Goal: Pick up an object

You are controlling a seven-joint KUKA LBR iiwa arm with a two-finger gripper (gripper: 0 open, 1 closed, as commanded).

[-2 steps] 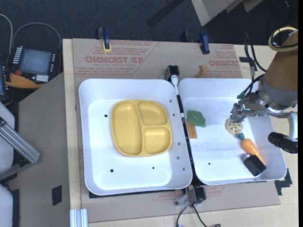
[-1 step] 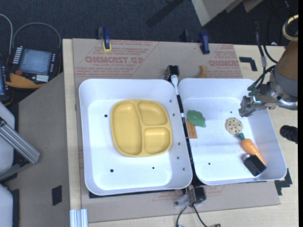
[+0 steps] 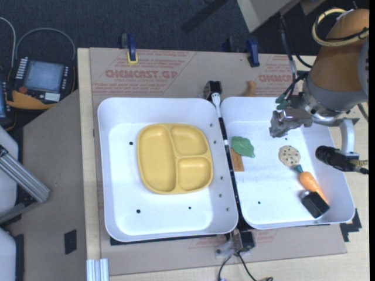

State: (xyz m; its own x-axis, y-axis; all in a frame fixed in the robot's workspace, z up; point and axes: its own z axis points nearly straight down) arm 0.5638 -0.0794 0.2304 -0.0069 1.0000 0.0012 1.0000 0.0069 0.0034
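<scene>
The right bin (image 3: 263, 206) holds a green leaf-shaped piece (image 3: 243, 146) near its left wall, a round speckled cookie (image 3: 289, 154), an orange carrot (image 3: 309, 180) with a green tip, and a small black block (image 3: 315, 204) at the front right. My gripper (image 3: 282, 126) hangs over the upper middle of this bin, just above and left of the cookie. Nothing is visibly between its fingers. The left bin (image 3: 117, 204) carries a yellow three-compartment plate (image 3: 174, 157).
A thin brown strip (image 3: 237, 160) lies along the right bin's left wall beside the leaf. A black cylindrical part (image 3: 334, 156) sticks in from the right edge. Blue clamps (image 3: 131, 44) hold the cardboard base at the back.
</scene>
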